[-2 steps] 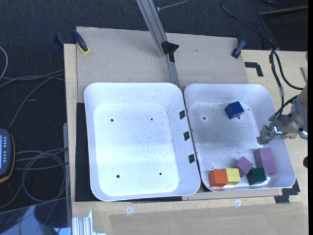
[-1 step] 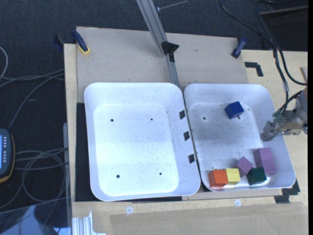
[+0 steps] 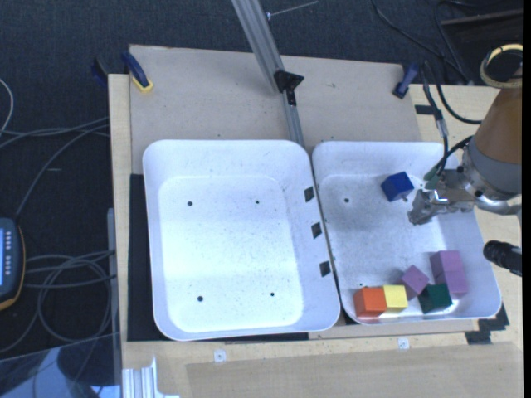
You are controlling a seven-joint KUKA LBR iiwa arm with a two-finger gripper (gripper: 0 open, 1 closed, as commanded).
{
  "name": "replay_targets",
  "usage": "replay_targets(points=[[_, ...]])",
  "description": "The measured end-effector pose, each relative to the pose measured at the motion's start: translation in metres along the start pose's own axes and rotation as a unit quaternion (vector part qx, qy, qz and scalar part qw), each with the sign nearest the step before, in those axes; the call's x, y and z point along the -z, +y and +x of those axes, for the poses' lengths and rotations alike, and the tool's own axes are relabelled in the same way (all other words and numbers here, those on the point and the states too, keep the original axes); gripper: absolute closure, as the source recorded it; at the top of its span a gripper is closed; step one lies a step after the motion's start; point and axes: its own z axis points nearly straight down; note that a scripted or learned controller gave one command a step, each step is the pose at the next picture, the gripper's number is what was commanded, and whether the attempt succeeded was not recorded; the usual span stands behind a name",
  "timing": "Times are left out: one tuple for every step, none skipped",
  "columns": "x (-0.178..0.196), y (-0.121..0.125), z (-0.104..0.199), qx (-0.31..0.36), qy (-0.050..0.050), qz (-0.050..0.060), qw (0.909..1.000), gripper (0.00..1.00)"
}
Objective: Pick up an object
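Two shallow white bins are seen side by side on the bench (image 3: 249, 81). The left bin (image 3: 158, 222) lies at about nine o'clock of the view's centre, and the right bin (image 3: 348, 164) at about three o'clock.

The arm (image 3: 502, 139) enters from the three o'clock edge, and its end effector (image 3: 421, 210) is placed low over the right bin, near that bin's middle right. Whether its fingers are spread or closed cannot be told — they are small and blurred against the white floor, and nothing is seen gripped between them.

A blue block (image 3: 397, 185) is found just beside the end effector, at about ten o'clock from it; whether the two touch cannot be told.

The other objects are gathered along the right bin's near edge, at roughly five to six o'clock from the end effector. An orange block (image 3: 370, 300) is set at the cluster's nine o'clock end, with a yellow block (image 3: 395, 296) touching it on the three o'clock side. A small purple block (image 3: 415, 277) is tilted just above the yellow one. A dark green block (image 3: 434, 297) sits near the bin's corner, and a larger purple block (image 3: 452, 270) stands just at its twelve o'clock side — close to the bin's right wall.

A grey metal bar (image 3: 261, 40) crosses the bench from twelve o'clock down toward the gap between the bins.
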Motion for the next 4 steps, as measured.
replay_targets(points=[[0.005, 0.009, 0.046, -0.001, 0.000, 0.000, 1.0000, 1.00], [0.018, 0.023, 0.096, 0.000, 0.000, 0.000, 1.0000, 1.00], [0.019, 0.052, 0.143, -0.001, 0.000, 0.000, 1.0000, 1.00], [0.025, 0.069, 0.188, -0.001, 0.001, 0.001, 1.0000, 1.00]])
